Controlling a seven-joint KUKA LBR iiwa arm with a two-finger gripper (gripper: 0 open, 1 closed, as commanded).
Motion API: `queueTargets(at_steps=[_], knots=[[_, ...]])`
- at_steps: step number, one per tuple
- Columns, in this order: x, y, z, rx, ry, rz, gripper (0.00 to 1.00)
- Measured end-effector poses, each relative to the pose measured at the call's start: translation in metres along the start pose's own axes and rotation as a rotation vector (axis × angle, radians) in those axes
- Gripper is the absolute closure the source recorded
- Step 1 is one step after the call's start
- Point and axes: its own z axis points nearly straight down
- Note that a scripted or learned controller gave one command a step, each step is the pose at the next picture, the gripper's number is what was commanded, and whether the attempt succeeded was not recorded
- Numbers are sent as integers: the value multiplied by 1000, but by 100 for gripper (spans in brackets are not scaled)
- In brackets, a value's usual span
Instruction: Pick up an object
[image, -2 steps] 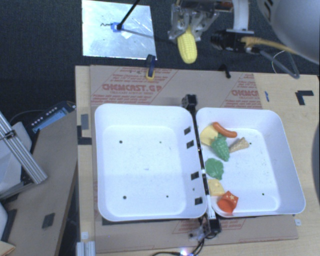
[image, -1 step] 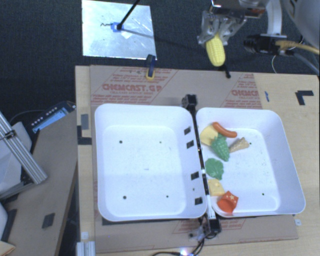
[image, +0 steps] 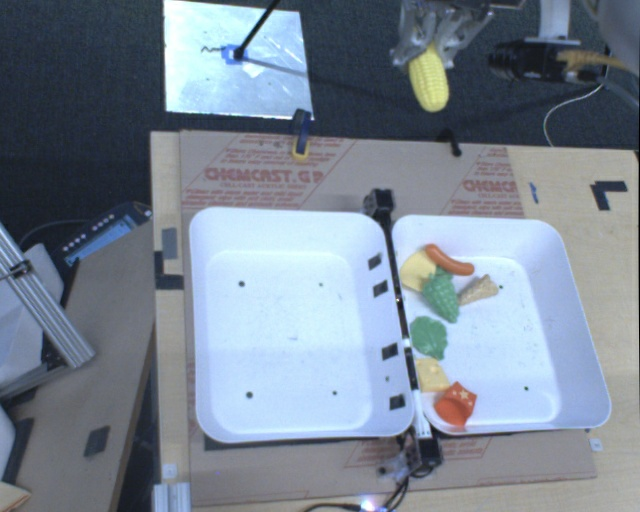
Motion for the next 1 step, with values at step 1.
queueTargets(at_steps=[1], knots=[[-86,0,2,4,-2,10,100]])
